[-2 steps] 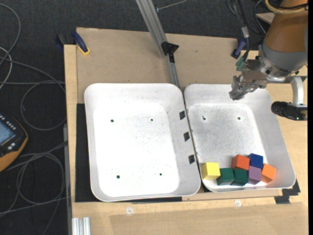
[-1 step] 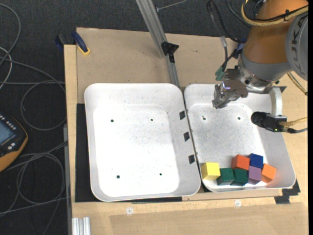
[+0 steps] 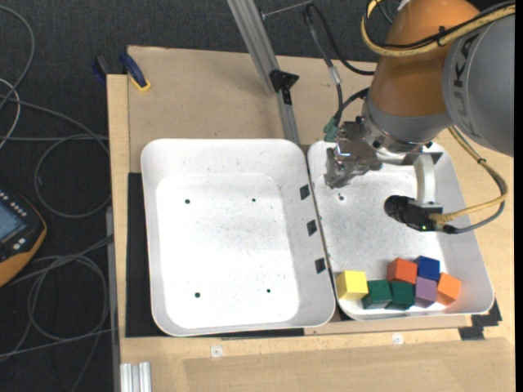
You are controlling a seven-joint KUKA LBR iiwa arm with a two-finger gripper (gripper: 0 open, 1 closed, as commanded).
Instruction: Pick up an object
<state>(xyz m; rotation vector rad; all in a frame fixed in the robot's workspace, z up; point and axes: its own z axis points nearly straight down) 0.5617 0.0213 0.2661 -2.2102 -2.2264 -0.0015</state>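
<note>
Nearest the camera, along the front wall of the right bin (image 3: pixel 478 260), 7 small blocks sit bunched together: a yellow block (image 3: pixel 353 283) at the left end, 2 green blocks (image 3: pixel 389 293), an orange block (image 3: pixel 402 269), a blue block (image 3: pixel 427 266), a purple block (image 3: pixel 426 288) and another orange block (image 3: pixel 449 286) at the right. They touch each other and crowd the rim, probably having slid there, so a grasp would have little room on the wall side; the yellow block has the most open floor around it. The left bin (image 3: pixel 221 227) beside them offers bare floor. Farther back, the hand (image 3: pixel 341 170) hangs over the right bin's far left corner, well apart from the blocks; I cannot tell how its grasping parts stand. Beyond lies the table (image 3: pixel 204 88).
</note>
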